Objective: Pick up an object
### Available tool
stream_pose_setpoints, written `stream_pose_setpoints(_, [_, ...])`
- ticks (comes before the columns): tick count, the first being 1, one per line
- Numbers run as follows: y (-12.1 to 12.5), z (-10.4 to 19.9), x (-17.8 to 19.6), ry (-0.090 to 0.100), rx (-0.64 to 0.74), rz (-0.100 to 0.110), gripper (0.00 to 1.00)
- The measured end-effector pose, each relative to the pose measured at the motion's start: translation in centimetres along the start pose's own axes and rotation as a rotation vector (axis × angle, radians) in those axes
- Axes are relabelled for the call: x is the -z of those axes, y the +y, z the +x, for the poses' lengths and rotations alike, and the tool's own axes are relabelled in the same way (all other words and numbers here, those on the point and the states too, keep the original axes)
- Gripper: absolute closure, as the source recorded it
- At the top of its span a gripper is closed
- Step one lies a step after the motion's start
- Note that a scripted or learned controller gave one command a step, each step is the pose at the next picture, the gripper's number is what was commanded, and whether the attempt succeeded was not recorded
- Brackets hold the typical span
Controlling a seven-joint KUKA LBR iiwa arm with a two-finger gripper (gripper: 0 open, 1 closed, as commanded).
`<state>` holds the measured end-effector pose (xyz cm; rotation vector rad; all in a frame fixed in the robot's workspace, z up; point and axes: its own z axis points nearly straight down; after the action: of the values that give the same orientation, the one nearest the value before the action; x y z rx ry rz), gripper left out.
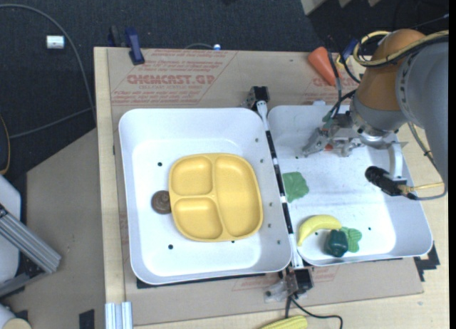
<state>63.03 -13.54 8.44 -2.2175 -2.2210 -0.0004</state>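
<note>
While the grey KUKA arm with its orange band [381, 78] reached in from the right of the frame, its two-finger gripper [333, 142] hung over the upper part of the right-hand white bin [406, 213]. Its metal fingers [313, 146] looked splayed apart, spread low over the bin floor, with nothing seen between them. Nothing was clamped, nothing lifted!

Down in that same bin, the pickable pieces sat well apart from the gripper. A flat light-green piece [294, 185] lay against the bin's left wall, near the middle of the frame. Lower, toward the bottom edge of the bin, a yellow toy banana [315, 226] curved just beside a dark green rounded object [336, 243], and the two looked to be touching. A small bright-green leafy scrap [353, 234] sat right against that dark green one on its right.

Over in the left-hand white bin [142, 178], a yellow plastic plate with three compartments [214, 196] lay flat at the centre. A small brown round object [162, 202] rested against the plate's left edge.

Both bins sat side by side on a brown cardboard sheet with red lettering [171, 75].
</note>
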Motion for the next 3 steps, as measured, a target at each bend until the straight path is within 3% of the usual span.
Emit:
stream_pose_setpoints(1, [3.5,1.3,0.0,-0.003,-0.002,0.003,0.0])
stream_pose_setpoints(3, [3.5,0.2,0.0,-0.003,-0.002,0.001,0.0])
